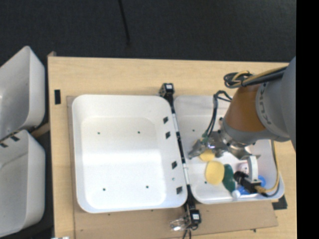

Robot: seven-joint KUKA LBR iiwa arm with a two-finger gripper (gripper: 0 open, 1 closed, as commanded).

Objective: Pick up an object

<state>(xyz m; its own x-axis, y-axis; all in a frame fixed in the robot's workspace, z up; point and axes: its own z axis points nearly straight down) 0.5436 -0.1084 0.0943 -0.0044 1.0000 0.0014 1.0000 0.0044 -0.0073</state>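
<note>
Gripper (207,151) low in right bin (199,113) — finger state cannot be told. Yellow piece (214,173) judged light, soft (likely foam) — best pinched across its middle.

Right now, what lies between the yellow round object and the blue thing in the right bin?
In the camera view, a dark green object lies between the yellow round object and the blue thing.

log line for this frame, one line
arm: over right bin | gripper: low above yellow object | green object: beside yellow object | grasp: not visible
</note>
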